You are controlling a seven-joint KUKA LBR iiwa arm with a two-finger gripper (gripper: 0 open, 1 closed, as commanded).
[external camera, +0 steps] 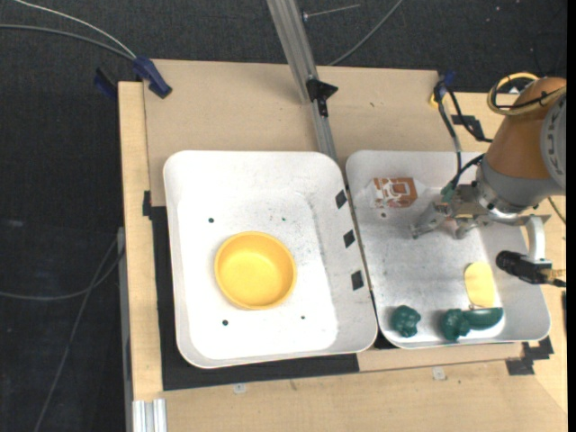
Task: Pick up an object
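Nearest the camera, along the 6 o'clock rim of the right bin, sit two lumpy dark-green objects: a small rounded green lump toward 7 o'clock and a larger green piece with a flat teal tail at 5 o'clock. Just above that larger piece lies a pale yellow block, smooth and oblong with rounded ends, close to it but whether touching is unclear. In the left bin, a shallow white tray with rounded corners and a speckled floor, a glossy yellow bowl rests upright slightly toward 7 o'clock of centre, round and plastic-looking. Farther back in the right bin, the hand hangs over the floor near the 2 o'clock side, its metal parts grey and angular; I cannot tell whether it is clenched or released. Beside it toward 10 o'clock lies a small packet, white with brown-red printing. The wooden table stretches beyond, matte tan, crossed by a slanted aluminium rail.
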